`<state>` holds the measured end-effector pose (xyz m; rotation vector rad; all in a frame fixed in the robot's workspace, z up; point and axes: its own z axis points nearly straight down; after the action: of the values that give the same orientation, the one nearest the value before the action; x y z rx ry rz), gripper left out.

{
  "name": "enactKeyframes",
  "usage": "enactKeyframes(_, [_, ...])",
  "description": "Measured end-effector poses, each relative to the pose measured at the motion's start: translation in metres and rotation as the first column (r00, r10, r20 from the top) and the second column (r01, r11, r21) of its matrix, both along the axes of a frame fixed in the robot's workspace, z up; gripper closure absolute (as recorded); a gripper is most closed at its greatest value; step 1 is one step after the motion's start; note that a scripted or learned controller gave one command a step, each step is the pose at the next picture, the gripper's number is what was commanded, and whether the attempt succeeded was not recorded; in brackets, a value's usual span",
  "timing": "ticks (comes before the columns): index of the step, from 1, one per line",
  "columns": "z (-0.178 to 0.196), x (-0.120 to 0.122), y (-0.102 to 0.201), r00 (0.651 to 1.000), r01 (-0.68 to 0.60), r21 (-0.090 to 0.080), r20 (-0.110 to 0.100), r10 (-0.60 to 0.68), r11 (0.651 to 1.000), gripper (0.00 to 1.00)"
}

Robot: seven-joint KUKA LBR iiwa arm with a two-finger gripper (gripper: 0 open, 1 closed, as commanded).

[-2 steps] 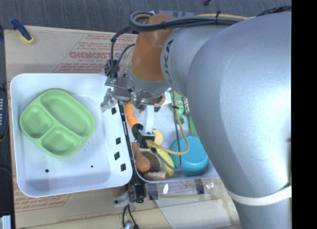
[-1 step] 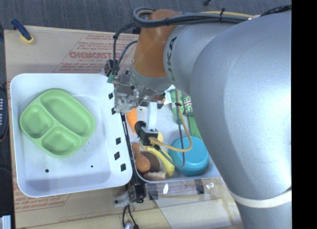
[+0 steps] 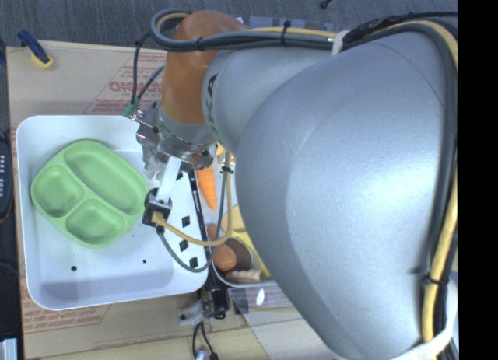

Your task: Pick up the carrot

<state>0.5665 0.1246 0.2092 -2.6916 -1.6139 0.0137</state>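
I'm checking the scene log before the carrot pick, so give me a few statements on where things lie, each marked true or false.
1. The green plate lies in the left-hand bin. True.
2. The carrot lies on the plate. False: it lies to the plate's right, apart from it, close beside the arm.
3. The plate has three compartments. True.
4. The arm covers most of the left-hand bin. False: that bin is largely in view, and the arm looms over the view's right side.
5. A brown rounded thing shows below the carrot in the view. True.
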Motion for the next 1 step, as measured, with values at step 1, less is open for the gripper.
enactKeyframes(1, [0.0113, -0.0120, 0.0984, 0.999, -0.050, 0.004, -0.002, 0.050, 0.999, 1.00])
